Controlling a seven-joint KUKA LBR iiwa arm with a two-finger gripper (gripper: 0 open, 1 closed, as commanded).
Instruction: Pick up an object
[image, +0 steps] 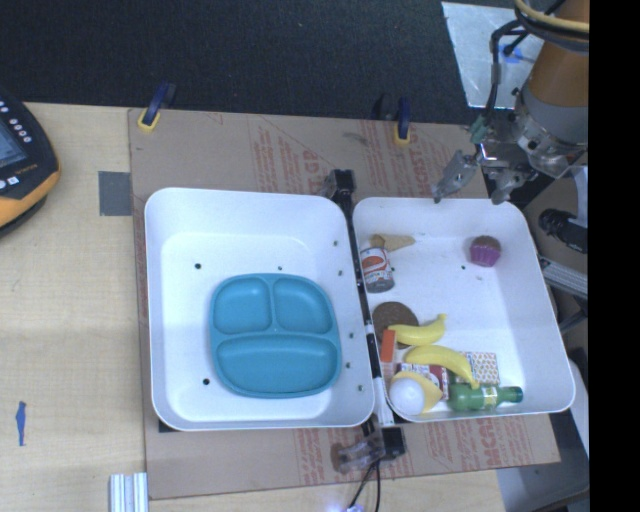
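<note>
Above right bin's (560, 330) far rim: gripper (468, 187) spread, holding nothing | purple object (485, 251) nearby

Both bins (170, 300) are smooth white plastic with a slight sheen. The blue divided plate (274, 334) is matt plastic. The brown sheet (250, 150) beneath looks like printed cardboard; the counter (60, 330) resembles pale wood.

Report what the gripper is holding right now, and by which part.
Nothing. The gripper hangs above the far rim of the right bin, its fingers spread with only air between them.
</note>
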